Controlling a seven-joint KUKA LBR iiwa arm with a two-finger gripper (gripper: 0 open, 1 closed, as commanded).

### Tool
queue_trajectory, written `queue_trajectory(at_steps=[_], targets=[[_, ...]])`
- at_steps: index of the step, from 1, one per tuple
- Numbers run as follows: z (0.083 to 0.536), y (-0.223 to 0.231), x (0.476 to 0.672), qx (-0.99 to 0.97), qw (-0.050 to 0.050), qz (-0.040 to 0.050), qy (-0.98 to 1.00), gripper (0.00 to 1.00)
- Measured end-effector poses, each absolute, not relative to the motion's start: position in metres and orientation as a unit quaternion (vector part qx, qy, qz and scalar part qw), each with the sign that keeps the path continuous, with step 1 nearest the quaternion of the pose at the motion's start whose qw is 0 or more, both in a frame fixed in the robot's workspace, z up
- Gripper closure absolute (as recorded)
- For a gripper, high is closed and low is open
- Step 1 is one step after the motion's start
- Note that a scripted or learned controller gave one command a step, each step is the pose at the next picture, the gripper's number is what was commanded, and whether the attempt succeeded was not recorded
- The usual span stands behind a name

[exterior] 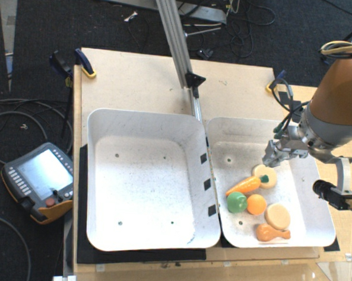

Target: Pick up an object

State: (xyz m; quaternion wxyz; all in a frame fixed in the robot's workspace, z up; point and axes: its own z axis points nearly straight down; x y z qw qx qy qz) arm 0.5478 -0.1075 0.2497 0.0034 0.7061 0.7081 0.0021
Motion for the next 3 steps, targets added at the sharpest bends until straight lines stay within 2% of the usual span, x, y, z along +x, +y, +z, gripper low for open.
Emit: queue_trajectory(at_steps=[1,2,3], targets=[[0.273,-0.107,0.549,0.706,0.002,0.001,0.708,1.0],[0.26,-0.046,0.561,0.704,-0.001,0.0003,0.71,1.0],[0.262,0.014,0.573,0.704,0.0,0.0012,0.71,1.0]])
